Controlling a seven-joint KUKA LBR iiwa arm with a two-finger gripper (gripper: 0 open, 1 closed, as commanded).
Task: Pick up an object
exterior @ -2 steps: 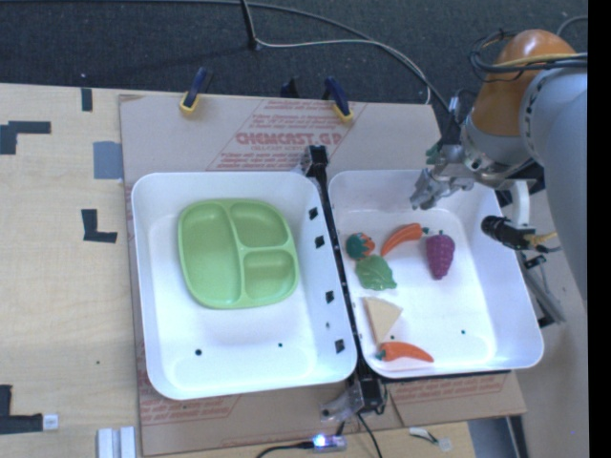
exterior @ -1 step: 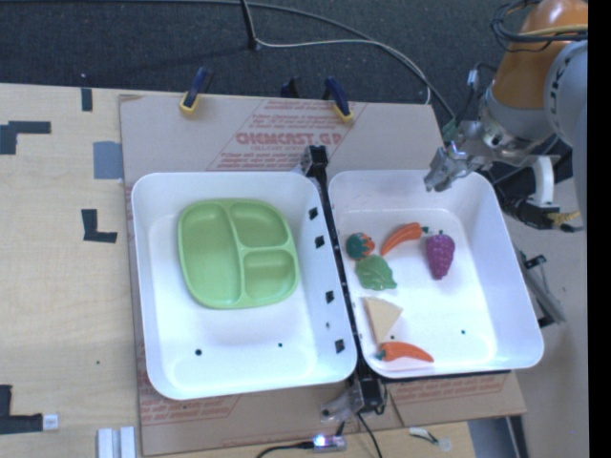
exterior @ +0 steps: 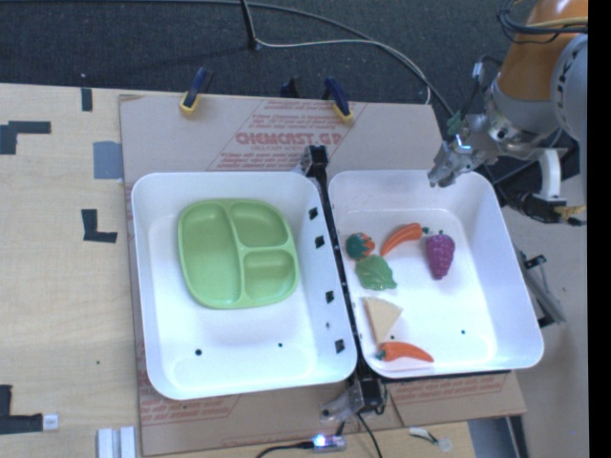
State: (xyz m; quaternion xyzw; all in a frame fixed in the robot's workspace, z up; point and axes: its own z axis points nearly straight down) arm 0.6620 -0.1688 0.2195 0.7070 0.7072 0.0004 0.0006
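While the arm (exterior: 544, 60) reaches in from the right, I find its gripper (exterior: 445, 173) poised over the far right corner of the right bin (exterior: 511, 284), above the rim, with nothing visible between its tips. From this angle I cannot tell the gripper's state; the tool is small, dark and blurred against the bin wall. The upper arm is cut off by the frame edge.

Right bin contents, all lying on the floor apart from the gripper: a purple grape bunch (exterior: 439, 254), an orange carrot (exterior: 401, 238) just to its left, a small green and red item (exterior: 360, 246) I cannot identify, a green leafy piece (exterior: 376, 274) below it, a pale cheese wedge (exterior: 383, 316), and a second carrot (exterior: 407, 353) at the near wall, touching the wedge's lower point.

Left bin (exterior: 158, 284) holds a green divided plate (exterior: 237, 253), lying flat.

Two blue and yellow clamps (exterior: 195, 93) hold the cardboard sheet (exterior: 277, 136) under both bins.
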